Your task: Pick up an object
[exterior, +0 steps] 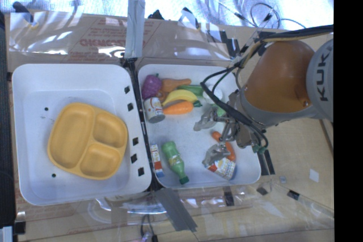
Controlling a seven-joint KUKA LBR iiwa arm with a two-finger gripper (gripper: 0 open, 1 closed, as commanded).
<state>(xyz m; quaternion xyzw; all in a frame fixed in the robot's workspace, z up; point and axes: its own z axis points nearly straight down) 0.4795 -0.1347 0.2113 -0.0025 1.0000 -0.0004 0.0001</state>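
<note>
**Nothing lifted yet: the gripper is down among the toys**

Nothing is raised clear of the right bin (249,170) so far, judging by how everything lies on its floor. The gripper (218,136) hangs low inside that bin, near its right wall, under the arm's orange band (278,79). Its metal fingers (205,120) look spread rather than pinched, and no item sits between them that I can make out, though cables and glare clutter that spot.

Taking the gripper as the landmark: an orange carrot-like piece (224,145) lies right under it, seemingly touching or nearly so. A crumpled white-and-red packet (222,166) sits just below it, toward the bin's near rim. A green bottle (174,161) lies to its lower left, with a small red-and-white tube (155,159) farther left by the divider. To its upper left rest a larger carrot (178,109), a banana (179,97), a green vegetable (193,89), a purple bunch of grapes (151,86) and a small can (153,110). Well to the left, in the other bin (25,122), lies a yellow divided plate (87,140).

What remains, I judge, is the whole grasp: closing on one piece, probably the small carrot-like piece or the packet, and lifting it.
</note>
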